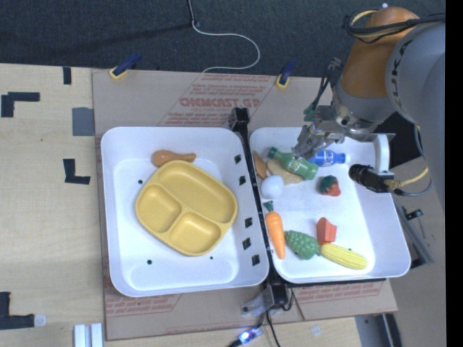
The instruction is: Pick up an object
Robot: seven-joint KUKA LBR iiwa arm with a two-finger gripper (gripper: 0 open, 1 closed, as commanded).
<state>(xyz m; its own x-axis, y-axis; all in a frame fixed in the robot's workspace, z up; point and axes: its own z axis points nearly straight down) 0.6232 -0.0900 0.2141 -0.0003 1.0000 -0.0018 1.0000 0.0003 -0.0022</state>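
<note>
My gripper (309,142) hangs over the back of the right bin (376,215), just above a green bottle (293,163) and a small blue bottle (329,157). A white ball (273,186) and a tan piece (260,166) lie left of the green bottle. Further forward lie a strawberry-like red toy (330,186), a red block (326,230), an orange carrot (275,233), a green vegetable (301,243) and a yellow corn cob (343,256). Nothing shows between the fingers.
The left bin (119,194) holds a yellow divided plate (187,207) and an orange drumstick toy (172,157) behind it. A divider (246,186) with black clips runs between the bins. A white cable (224,38) loops over the dark cloth behind the bench.
</note>
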